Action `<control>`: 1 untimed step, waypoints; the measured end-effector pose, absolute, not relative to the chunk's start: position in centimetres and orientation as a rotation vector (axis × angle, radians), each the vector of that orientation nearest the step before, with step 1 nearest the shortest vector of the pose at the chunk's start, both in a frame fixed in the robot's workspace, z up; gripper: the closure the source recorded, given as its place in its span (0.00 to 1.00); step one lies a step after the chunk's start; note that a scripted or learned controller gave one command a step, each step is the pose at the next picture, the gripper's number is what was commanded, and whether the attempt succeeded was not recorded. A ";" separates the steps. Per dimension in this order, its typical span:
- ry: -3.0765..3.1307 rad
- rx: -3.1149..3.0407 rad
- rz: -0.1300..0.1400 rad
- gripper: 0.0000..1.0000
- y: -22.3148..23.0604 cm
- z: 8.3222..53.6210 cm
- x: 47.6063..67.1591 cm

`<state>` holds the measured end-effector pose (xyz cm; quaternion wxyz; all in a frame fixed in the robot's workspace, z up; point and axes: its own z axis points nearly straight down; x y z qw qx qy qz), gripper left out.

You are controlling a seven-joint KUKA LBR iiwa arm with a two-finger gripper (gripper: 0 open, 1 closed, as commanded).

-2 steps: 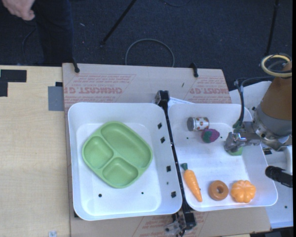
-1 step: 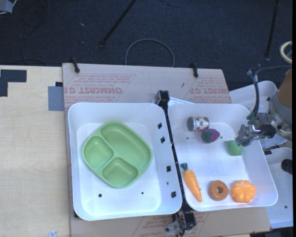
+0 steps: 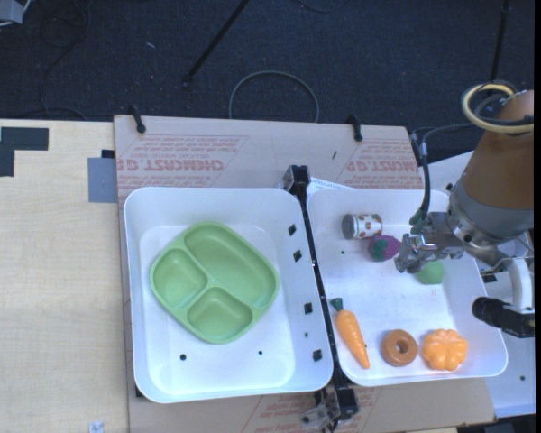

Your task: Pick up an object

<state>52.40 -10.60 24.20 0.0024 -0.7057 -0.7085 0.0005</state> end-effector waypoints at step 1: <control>-2.222 -2.213 0.002 1.00 -5.4 24.0 51.6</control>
